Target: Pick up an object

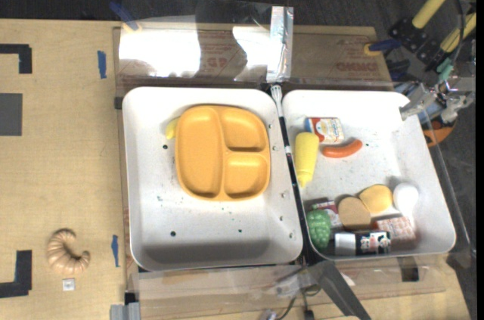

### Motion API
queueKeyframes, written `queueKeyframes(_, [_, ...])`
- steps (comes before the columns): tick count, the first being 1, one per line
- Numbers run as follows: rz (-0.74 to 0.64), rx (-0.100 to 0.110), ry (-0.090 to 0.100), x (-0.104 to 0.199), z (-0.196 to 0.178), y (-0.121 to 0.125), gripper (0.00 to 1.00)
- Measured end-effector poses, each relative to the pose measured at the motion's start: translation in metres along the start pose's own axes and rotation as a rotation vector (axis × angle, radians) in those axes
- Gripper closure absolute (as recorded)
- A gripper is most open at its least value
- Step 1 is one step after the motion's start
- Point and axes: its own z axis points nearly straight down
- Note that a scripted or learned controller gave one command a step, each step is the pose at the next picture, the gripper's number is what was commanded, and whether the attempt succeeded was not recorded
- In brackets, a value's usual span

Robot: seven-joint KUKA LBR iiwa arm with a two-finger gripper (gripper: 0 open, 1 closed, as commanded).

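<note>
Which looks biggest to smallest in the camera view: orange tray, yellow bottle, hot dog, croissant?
1. orange tray, far the largest.
2. yellow bottle.
3. croissant and hot dog: too close to rank; the croissant looks bulkier, the hot dog slimmer, and they lie at different spots in the slanted view.

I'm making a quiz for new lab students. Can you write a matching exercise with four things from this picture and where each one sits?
Things:
1. Orange tray
2. Yellow bottle
3. Croissant
4. Green item

Places:
A. On the bench, left of both bins
B. Near corner of the right bin, by the divider
C. In the left bin
D. Right bin, along its left wall

Pairs: 1-C, 2-D, 3-A, 4-B
</note>
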Motion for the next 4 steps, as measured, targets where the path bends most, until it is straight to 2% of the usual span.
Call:
queueKeyframes(1, [-0.071, -0.012, -0.005, -0.004, -0.095, 0.004, 0.0])
queueKeyframes(2, [-0.219, 0.008, 0.003, -0.02, 0.037, -0.034, 0.0])
queueKeyframes(3, [0.448, -0.012, 0.003, -0.011, 0.132, -0.038, 0.0])
queueKeyframes(4, [0.187, -0.002, -0.001, 0.022, 0.18, 0.07, 0.0])
